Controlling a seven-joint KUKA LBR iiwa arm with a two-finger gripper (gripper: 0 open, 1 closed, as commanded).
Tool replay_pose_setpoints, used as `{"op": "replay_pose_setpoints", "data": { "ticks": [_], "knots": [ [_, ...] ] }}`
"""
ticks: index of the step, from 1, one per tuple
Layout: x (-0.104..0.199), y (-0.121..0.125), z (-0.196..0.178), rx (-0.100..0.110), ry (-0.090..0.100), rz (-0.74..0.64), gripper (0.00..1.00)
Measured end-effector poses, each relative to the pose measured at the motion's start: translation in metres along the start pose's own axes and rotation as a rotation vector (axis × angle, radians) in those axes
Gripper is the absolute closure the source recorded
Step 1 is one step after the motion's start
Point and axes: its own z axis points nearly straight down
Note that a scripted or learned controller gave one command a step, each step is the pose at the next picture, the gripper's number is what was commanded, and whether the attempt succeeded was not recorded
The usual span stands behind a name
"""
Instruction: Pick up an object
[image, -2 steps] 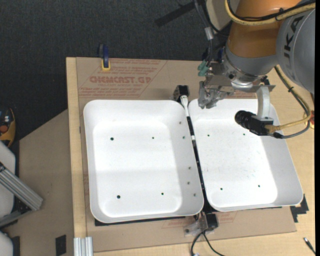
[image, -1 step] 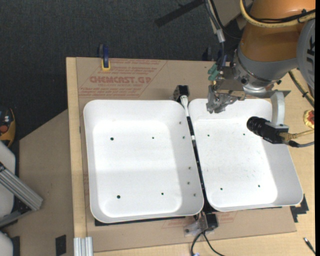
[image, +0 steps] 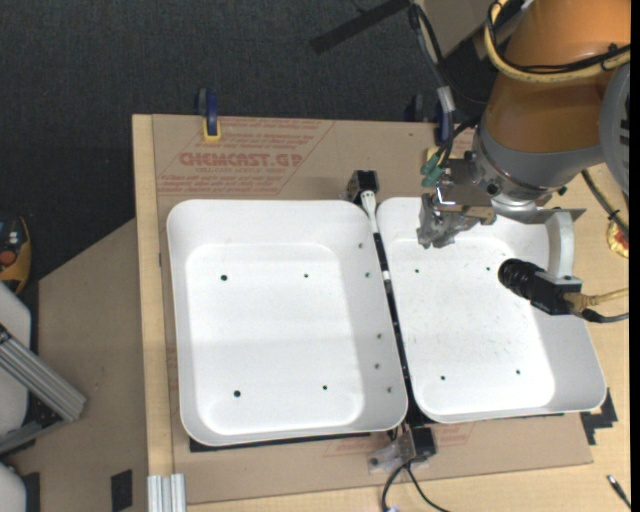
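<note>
Tool (image: 438, 236) over right bin's (image: 560, 395) far edge (grip state unclear); no object visible beneath.

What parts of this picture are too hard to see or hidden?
- The gripper, camera view: small and dark over the right bin; whether its fingers are open or shut, or hold anything, is unclear.
- The arm, camera view: cut off by the top and right edges.
- The right bin's far right corner, camera view: covered by the arm.
- Print on the board, camera view: faint, partly hidden by the left bin.
</note>
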Motion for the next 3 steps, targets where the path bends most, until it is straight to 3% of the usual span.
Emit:
{"op": "replay_pose_setpoints", "data": {
  "ticks": [1,2,3],
  "knots": [
    [0.026,0.018,-0.119,-0.020,0.002,-0.006,1.00],
    [0.110,0.079,-0.027,0.002,0.001,-0.009,1.00],
    [0.174,0.109,0.086,0.007,0.000,-0.007,1.00]
  ]
}}
